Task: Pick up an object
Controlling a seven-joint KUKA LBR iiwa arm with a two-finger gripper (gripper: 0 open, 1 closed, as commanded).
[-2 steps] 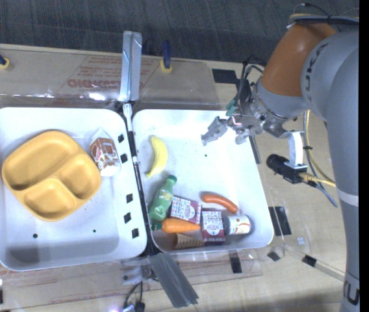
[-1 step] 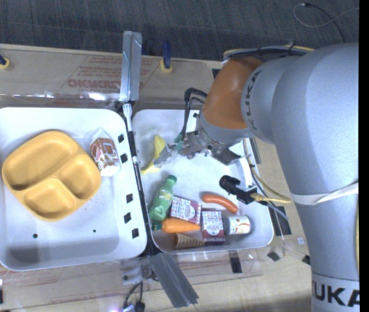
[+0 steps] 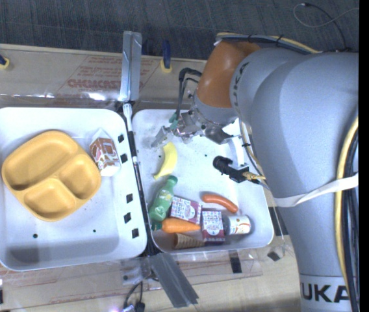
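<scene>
A pale wooden table (image 3: pixel 54 77) stands on dark ribbed flooring and carries two shallow white bins side by side; the left bin (image 3: pixel 15 252) and the right bin (image 3: pixel 262 236) meet at a grey divider. Nearest the front edge of the right bin lies a cluster of things pressed together: an orange carrot (image 3: pixel 181 226), two small printed cartons (image 3: pixel 197 216) lying flat, a brown cone-like piece (image 3: pixel 188 240) touching the front wall, and a white-capped tube (image 3: pixel 240 225) at the right end; just behind them a red sausage (image 3: pixel 219 202) lies aslant, and a green bottle (image 3: pixel 162 200) leans along the divider. In the left bin a yellow divided tray (image 3: pixel 49 173) sits toward the left wall, with a small brown-and-white carton (image 3: pixel 104 155) just beside its right rim. Farther back in the right bin a banana (image 3: pixel 167 161) lies lengthwise; the jaws (image 3: pixel 178 127) hang just behind and above its far tip, close but apart from it, and whether they stand apart or together I cannot tell. The grey arm (image 3: pixel 301 122) with its orange band (image 3: pixel 220 77) bulks over the bin's right side.
</scene>
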